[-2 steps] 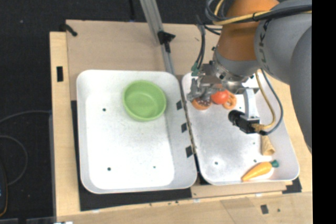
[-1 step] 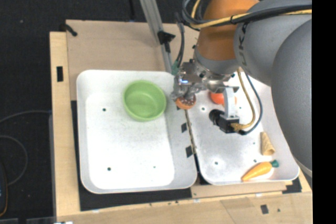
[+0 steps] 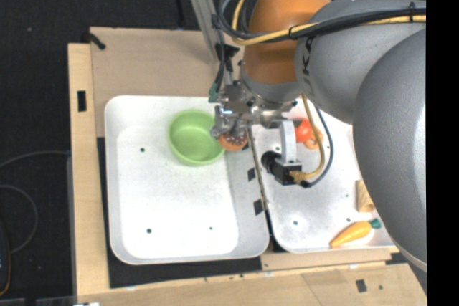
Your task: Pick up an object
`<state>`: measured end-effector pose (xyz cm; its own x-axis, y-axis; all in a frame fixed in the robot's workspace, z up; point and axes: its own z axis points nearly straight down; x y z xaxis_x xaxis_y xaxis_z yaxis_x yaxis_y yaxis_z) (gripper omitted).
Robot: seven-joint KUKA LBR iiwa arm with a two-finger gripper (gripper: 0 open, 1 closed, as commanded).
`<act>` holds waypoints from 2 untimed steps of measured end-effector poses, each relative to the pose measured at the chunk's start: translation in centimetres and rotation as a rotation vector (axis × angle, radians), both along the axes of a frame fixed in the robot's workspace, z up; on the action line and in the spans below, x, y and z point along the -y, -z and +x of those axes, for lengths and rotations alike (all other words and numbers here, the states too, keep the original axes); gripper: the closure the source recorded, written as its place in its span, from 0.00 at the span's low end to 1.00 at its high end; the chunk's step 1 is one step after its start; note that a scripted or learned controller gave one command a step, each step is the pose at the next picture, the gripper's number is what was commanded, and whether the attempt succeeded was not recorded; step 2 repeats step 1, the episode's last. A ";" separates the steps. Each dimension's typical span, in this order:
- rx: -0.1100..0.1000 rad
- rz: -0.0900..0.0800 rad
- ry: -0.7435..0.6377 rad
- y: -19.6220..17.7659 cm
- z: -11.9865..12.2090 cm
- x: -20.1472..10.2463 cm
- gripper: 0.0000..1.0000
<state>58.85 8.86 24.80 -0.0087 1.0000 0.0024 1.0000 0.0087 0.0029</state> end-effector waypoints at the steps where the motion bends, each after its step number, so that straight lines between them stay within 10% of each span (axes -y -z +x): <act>1: -0.001 -0.001 0.005 0.1 0.0 0.3 0.00; 2: -0.001 -0.001 0.005 0.1 0.0 0.3 0.00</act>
